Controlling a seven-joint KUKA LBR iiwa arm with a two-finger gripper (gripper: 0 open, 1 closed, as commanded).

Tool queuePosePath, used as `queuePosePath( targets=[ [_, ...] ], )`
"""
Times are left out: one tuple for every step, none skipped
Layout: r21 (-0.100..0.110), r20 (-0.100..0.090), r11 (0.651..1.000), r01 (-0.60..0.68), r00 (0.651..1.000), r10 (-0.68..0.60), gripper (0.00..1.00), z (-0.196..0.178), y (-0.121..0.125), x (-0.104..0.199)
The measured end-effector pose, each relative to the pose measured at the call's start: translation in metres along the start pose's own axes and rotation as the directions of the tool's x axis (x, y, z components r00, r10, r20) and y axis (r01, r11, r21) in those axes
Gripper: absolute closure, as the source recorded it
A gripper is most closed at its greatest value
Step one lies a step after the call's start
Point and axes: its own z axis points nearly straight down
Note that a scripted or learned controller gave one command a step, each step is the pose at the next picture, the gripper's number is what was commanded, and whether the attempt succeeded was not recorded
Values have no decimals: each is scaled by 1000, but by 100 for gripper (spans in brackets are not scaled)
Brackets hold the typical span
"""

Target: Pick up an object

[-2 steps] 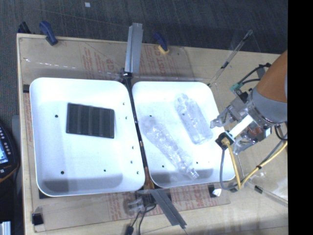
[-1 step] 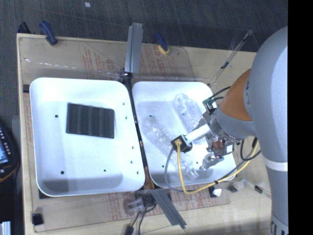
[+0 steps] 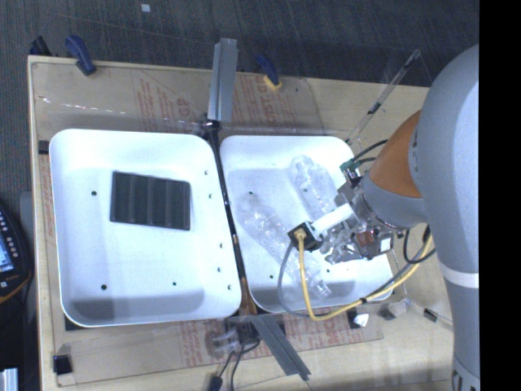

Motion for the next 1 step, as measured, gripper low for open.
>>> queuePosePath(
  targets=[
    [-6,-2,918,397,918,-397,100,-49,44,51]
  ],
)
